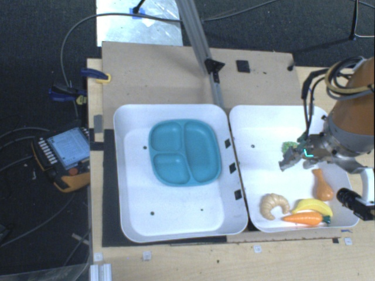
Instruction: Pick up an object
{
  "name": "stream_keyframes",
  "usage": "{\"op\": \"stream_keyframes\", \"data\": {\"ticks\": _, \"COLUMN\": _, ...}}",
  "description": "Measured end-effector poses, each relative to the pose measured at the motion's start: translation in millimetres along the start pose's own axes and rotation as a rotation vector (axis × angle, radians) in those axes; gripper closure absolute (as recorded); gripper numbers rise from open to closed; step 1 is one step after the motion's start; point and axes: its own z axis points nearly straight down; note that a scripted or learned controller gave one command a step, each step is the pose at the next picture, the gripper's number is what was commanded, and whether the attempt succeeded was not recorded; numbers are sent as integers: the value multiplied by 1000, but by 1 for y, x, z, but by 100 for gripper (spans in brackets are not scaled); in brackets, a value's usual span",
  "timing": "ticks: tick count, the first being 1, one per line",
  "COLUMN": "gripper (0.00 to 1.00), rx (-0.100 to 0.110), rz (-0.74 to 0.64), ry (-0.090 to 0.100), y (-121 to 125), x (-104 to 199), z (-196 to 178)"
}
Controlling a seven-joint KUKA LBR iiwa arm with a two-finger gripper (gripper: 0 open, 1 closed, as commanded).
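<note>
Four toy foods lying lower right in right bin (263, 119): croissant (275, 204), banana (312, 205), carrot (303, 218), drumstick (321, 184). Gripper (291, 156) hovering above them; grip state unclear. Likely light, rigid, slippery plastic; carrot's middle looking graspable.

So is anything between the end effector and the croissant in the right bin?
Nothing visible. The end effector sits up and right of the croissant, with bare bin floor between. The banana and carrot lie to the croissant's right, off that path.
</note>
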Motion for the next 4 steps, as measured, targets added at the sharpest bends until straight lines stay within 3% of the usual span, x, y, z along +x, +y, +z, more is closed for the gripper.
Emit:
{"op": "stream_keyframes", "data": {"ticks": 1, "gripper": 0, "rx": -2, "rz": 0, "ry": 0, "y": 0, "x": 0, "z": -1}}
{"op": "stream_keyframes", "data": {"ticks": 4, "gripper": 0, "rx": 3, "rz": 4, "ry": 1, "y": 7, "x": 15, "z": 143}}
